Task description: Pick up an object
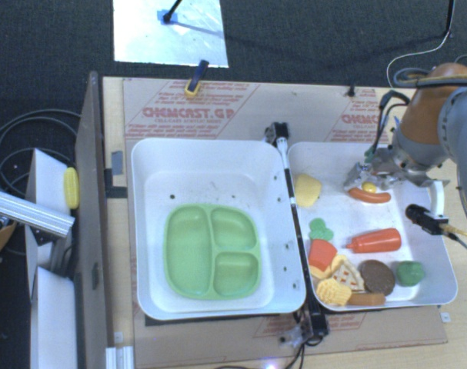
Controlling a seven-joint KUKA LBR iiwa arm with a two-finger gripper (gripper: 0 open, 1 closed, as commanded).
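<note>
My gripper (368,177) is low in the back of the right bin (448,283), just behind an orange sausage (370,197) with a bit of yellow at its top edge. Whether it touches the sausage is unclear. Further forward lie a red-orange carrot-shaped piece (375,241), a brown round cookie (377,276), a green ball (409,272), a red pepper piece (321,254) and a small green piece (321,228). A pale yellow lump (308,190) rests by the bin's left wall.
The left bin (152,175) holds a green divided plate (212,250). A yellow waffle piece (335,290), a pizza slice (348,270) and a thin brown sausage (366,300) crowd the right bin's front. A black fitting (422,219) sticks out beside the arm.
</note>
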